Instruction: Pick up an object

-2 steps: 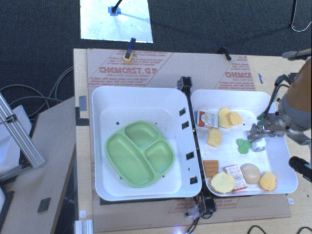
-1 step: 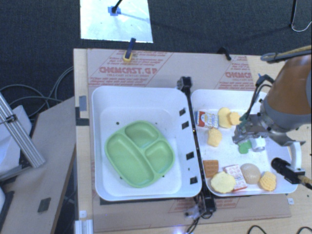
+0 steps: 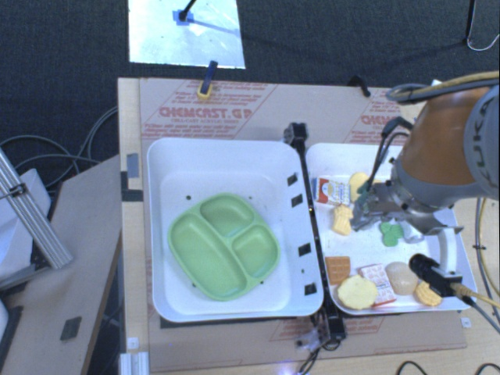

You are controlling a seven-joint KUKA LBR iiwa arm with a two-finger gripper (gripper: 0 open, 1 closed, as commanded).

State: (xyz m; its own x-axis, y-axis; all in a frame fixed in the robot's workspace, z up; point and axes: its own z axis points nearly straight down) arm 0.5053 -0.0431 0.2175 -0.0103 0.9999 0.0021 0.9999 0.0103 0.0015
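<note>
The gripper hangs low over the right bin, just beside a small pale yellow piece near the bin's left wall; I cannot tell its state from here. That toy-like piece looks light, stiff and smooth, best pinched across its narrow middle. The arm leans in from the right, wrist bent downward.

Single fixed camera above the bench, looking down at a slant from moderate height on the left bin and right bin; the arm enters from the right.
</note>
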